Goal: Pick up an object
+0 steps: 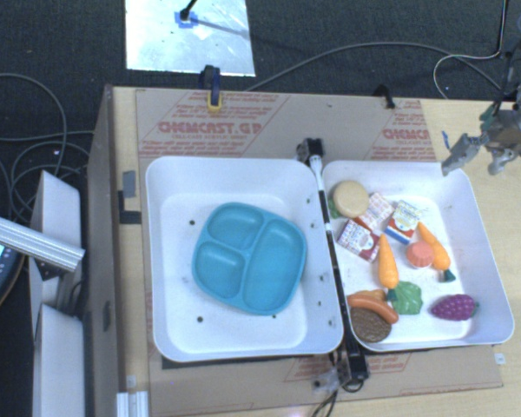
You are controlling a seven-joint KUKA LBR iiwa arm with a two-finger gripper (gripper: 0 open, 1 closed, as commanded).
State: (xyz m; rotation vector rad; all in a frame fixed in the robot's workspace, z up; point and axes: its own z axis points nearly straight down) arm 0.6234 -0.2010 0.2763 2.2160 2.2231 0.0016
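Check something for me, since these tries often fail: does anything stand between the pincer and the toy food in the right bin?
Nothing visible does. The pincer hangs above the right bin's far right corner, and bare bin floor lies between it and the nearest item, the carrot.

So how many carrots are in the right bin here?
2. One carrot lies mid-bin beside the small cartons; the other carrot lies further right, next to the orange round piece. None looks hidden.

Single fixed overhead view, slanting down on both white bins (pixel 234 176), moderately distant.
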